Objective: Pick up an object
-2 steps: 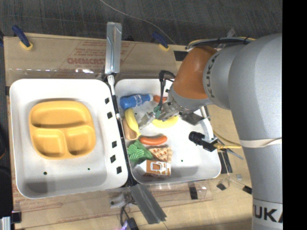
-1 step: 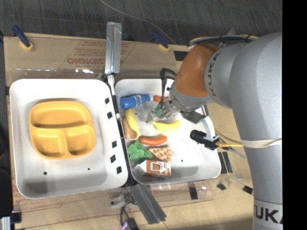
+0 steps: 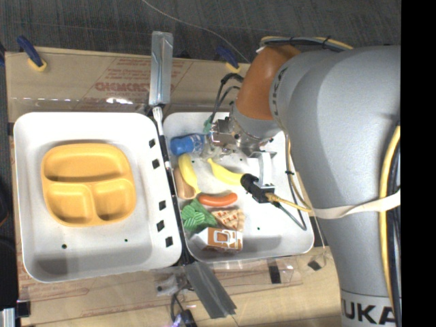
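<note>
The right bin holds several toy foods. A blue item lies at its upper left, with a yellow banana below it and a second yellow piece towards the middle. Further down are a red sausage, a green leafy piece, a waffle and a small brown carton. My gripper hangs low over the bin's upper part, just right of the blue item and above the second yellow piece. The wrist hides the far corner of the bin.
The left bin holds a yellow divided tray. A black divider with clips runs between the bins. The large grey arm covers the right side of the bench, with a yellow cable trailing over the right bin.
</note>
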